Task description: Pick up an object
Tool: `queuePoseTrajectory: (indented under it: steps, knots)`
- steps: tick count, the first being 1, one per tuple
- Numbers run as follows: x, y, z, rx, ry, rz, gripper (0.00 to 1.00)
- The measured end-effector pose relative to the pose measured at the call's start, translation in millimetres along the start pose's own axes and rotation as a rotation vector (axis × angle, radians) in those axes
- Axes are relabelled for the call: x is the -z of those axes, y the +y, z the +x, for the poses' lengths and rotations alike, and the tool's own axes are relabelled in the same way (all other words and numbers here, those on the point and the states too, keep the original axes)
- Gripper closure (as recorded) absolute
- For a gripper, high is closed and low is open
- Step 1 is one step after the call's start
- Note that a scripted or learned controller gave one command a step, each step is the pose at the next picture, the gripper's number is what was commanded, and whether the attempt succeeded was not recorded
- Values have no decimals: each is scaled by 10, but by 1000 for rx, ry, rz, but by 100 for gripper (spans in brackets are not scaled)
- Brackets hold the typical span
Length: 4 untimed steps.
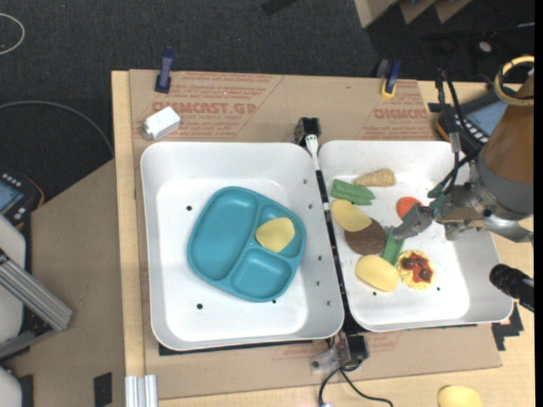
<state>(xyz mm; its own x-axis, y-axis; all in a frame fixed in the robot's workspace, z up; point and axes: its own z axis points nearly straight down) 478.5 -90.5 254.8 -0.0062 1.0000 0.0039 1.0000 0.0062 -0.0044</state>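
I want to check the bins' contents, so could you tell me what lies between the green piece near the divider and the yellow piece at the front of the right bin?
In the camera view, between the green piece and the yellow piece lie a pale yellow piece and a dark brown round piece.

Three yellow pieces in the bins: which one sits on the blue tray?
The pale yellow piece in the left bin, lying in the blue tray's right-hand compartment. The other two yellow pieces lie in the right bin.

Left bin [161,253] holds divided plate [242,244]; toy foods [373,236] cluster in right bin [458,308]; tool [405,225] above them.
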Motion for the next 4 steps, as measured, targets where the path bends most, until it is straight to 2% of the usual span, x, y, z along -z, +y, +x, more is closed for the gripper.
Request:
queuePoseTrajectory:
  steps: [1, 2, 3, 4]
  knots:
    - [-750, 129, 685, 1, 1, 5, 0]
    - [-705, 6, 662, -8, -2, 0, 0]
    - [625, 30, 913, -1, -3, -21, 0]
    - [1339, 21, 1687, 4, 0, -15, 0]
